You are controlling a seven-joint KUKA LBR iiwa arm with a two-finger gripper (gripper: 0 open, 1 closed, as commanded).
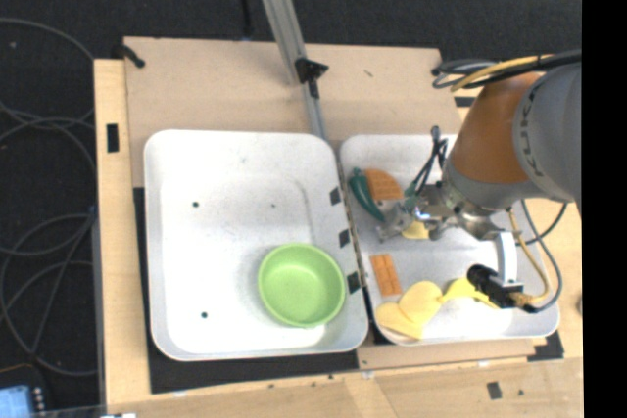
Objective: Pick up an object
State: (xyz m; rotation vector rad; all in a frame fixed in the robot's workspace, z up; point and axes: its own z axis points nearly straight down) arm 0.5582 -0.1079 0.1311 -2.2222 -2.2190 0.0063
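Observation:
My gripper (400,222) hangs low in the left half of the right bin (392,150), on the grey arm with the orange band (495,142). Just to its right, a small pale yellow piece (418,231) lies partly under it. A green-handled tool (366,192) and an orange block (386,183) lie close above the gripper. Below it lies a flat orange ridged piece (385,274). Near the front rim sit a pale yellow lump (414,307) and a brighter yellow piece (460,289). A green bowl (302,284) stands in the left bin (216,191).
A slanted metal pole (279,10) comes down from the top and ends at the wall between the two bins. The arm's body covers the right bin's upper right part. Cables loop over the bin's right side.

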